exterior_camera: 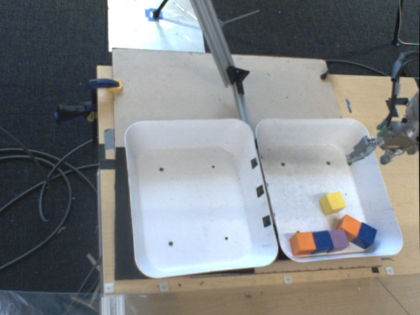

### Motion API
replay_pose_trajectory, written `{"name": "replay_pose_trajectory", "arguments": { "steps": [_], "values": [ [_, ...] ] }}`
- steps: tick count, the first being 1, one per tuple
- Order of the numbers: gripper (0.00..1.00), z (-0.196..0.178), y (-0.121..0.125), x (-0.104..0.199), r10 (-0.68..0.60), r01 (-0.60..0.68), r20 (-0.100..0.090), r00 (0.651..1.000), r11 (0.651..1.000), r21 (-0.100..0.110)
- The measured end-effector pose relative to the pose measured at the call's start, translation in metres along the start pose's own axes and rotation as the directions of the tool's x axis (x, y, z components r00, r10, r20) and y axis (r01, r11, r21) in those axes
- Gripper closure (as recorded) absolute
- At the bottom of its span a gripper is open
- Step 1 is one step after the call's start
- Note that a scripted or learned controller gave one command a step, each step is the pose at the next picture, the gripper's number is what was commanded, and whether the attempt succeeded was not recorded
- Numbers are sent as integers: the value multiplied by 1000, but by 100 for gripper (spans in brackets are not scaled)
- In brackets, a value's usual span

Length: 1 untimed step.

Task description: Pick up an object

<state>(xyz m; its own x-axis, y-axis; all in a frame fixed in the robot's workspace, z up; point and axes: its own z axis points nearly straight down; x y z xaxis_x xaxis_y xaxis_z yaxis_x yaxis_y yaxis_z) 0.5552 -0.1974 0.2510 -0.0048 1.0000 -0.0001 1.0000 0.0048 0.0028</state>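
Note:
Several small blocks lie in the right bin (308,176), near its front right corner. A yellow block (333,202) sits alone. In front of it, an orange block (302,243), a blue block (322,241) and a purple block (338,239) form a row. Another orange block (350,226) and a dark blue block (365,235) touch at the corner. My gripper (374,153) hangs over the bin's right rim, behind the blocks and apart from them. It is open, with nothing between its fingers (359,151).
The left bin (190,195) stands beside the right one, joined by black clips (260,190). A slanted metal pole (220,41) crosses the back of the bench. Clamps (105,84) and cables (39,176) lie off the bench's left side.

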Motion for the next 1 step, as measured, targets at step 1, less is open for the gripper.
{"name": "replay_pose_trajectory", "arguments": {
  "steps": [1],
  "values": [
    [0,134,-17,-13,5,-5,-1,1000,1000,2]
  ]
}}
